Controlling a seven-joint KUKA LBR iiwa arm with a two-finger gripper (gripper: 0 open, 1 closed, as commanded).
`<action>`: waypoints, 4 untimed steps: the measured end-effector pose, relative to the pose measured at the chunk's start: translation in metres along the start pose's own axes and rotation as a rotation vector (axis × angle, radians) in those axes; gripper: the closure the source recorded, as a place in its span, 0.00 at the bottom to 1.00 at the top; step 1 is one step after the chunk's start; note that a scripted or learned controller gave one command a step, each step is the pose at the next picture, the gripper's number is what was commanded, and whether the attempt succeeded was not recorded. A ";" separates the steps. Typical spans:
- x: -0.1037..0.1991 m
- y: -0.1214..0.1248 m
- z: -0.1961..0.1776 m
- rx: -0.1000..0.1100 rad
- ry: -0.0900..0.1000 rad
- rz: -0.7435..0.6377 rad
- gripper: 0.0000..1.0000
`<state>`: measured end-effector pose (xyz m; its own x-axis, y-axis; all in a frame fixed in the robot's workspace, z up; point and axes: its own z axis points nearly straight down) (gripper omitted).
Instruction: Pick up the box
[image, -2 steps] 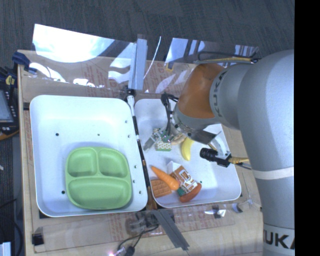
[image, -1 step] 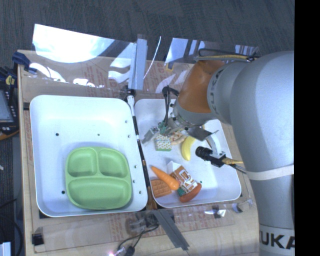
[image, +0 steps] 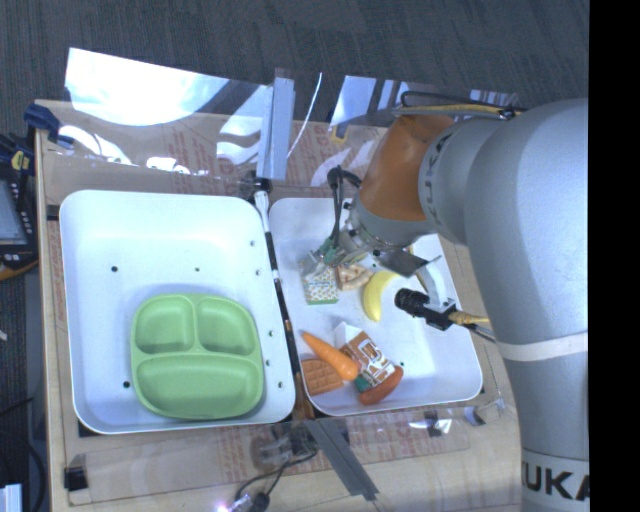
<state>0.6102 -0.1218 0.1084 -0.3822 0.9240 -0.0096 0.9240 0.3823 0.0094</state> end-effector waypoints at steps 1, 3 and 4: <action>0.048 -0.002 -0.122 0.009 0.010 -0.124 1.00; -0.001 0.019 0.002 0.009 0.009 0.065 0.00; -0.001 0.020 -0.008 0.010 0.011 0.060 1.00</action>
<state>0.6285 -0.1149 0.1166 -0.3257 0.9455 0.0014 0.9455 0.3257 0.0000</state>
